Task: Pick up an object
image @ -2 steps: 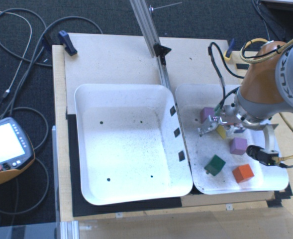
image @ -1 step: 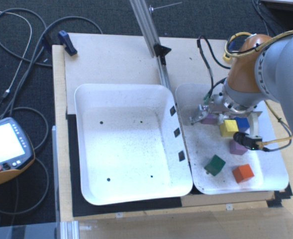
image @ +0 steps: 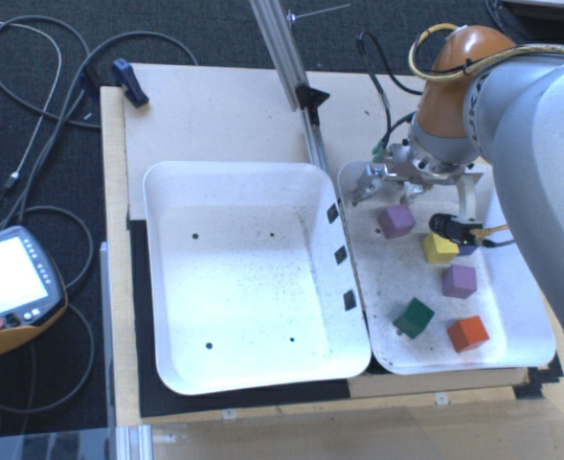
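Note:
Several small blocks lie in the right bin: a purple block at the far end, a yellow block, a second purple block, a green block and an orange block near the front. My gripper hangs over the far end of this bin, just behind the first purple block. Its fingers are open with nothing between them.
The left bin stands beside the right one, with a low shared wall between them. A slanted metal rail crosses the bench behind the bins. A blue clamp sits at the bench's far left corner. The grey arm covers the right side.

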